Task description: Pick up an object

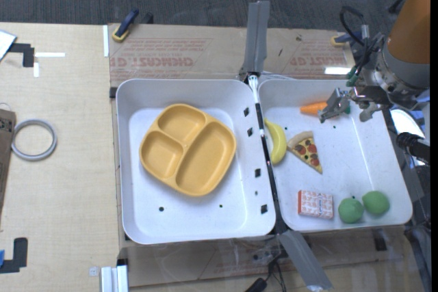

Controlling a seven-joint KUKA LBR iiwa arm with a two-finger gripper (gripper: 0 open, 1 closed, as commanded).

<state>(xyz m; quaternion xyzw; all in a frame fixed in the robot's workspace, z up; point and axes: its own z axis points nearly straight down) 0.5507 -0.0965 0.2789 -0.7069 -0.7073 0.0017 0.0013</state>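
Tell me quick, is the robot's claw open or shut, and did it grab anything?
Claw: cannot be told from this view; it sits next to the carrot in the right bin, with nothing seen between its tips.

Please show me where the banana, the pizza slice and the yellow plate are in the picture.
banana (276, 141): camera view, middle of its curved body, at the right bin's left wall.
pizza slice (306, 150): camera view, centre of the topping.
yellow plate (202, 161): camera view, floor of its largest compartment.
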